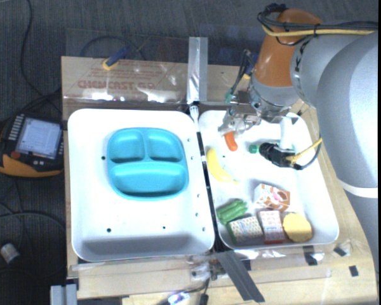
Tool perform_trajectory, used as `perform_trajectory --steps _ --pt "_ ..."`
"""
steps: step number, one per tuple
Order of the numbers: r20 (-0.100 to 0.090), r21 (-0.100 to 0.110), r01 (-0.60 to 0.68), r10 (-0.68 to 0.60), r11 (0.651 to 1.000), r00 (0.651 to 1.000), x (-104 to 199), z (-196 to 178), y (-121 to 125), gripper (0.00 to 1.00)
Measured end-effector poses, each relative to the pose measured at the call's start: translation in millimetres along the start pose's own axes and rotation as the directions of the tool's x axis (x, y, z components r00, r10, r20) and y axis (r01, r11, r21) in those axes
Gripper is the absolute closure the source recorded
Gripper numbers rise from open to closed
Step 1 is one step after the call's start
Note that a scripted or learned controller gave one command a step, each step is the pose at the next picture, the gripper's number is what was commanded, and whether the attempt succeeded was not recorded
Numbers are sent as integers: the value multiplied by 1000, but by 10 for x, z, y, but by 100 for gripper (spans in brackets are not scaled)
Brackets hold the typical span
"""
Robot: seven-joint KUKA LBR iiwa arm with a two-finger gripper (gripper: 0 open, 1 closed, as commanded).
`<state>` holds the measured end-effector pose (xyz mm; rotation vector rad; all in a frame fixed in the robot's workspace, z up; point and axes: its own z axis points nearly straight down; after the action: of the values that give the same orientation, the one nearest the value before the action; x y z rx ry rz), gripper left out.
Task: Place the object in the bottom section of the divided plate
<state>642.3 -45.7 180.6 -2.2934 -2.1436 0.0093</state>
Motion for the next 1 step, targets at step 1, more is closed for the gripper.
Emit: perform_trajectory --steps 1 --pt "0 0 -27 27 1000 1000 -347 -2 -49 100"
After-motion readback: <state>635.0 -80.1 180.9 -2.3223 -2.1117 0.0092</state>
